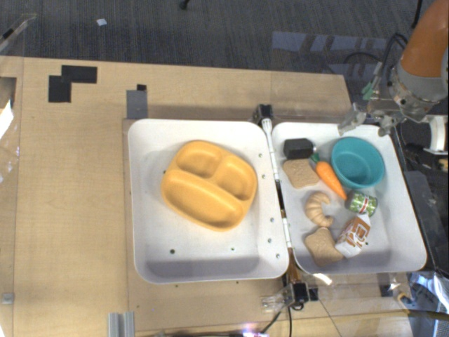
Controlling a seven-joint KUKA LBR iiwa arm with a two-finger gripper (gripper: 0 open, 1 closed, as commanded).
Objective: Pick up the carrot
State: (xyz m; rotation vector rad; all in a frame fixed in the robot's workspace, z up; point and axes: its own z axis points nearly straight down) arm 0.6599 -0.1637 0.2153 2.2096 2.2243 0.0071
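The carrot [330, 178] is small and orange with a green top. It lies slanted in the right bin [407, 220], touching the left side of a teal bowl [358, 163], its green end pointing to the upper left. My gripper [365, 123] hangs above the far edge of the right bin, behind the bowl and up-right of the carrot. Its fingers [346, 123] are spread open with nothing between them.
Around the carrot in the right bin lie a black block [297, 147], a bread slice [302, 173], a croissant [319, 208], a green can [361, 203], a small bottle [354, 234] and a toast piece [323, 246]. A yellow divided plate [209, 182] sits in the left bin [151, 244].
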